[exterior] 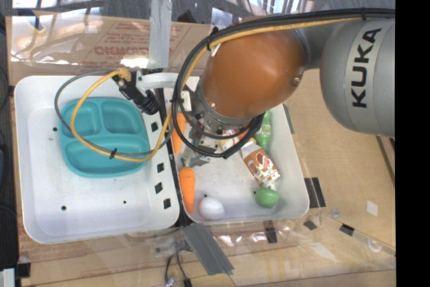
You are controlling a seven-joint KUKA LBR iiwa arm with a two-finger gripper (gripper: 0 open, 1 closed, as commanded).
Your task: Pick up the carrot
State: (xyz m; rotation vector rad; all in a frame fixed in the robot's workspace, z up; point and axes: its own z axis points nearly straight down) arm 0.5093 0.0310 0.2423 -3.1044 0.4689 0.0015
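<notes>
The carrot (187, 189) is orange and lies lengthwise against the left wall of the right bin (295, 178), near its front corner. My gripper (194, 156) hangs under the large orange wrist band (252, 74), just behind the carrot's upper end and close above it. The wrist hides most of the gripper, and I cannot make out whether it touches the carrot. A second orange piece (179, 128) shows farther back along the same wall.
In the right bin lie a white egg-shaped object (212, 207), a green fruit (267, 197), a red-and-white labelled packet (261, 167) and a green item (264, 131). The left bin (40, 205) holds a teal divided plate (104, 134). A yellow cable (84, 94) loops over it.
</notes>
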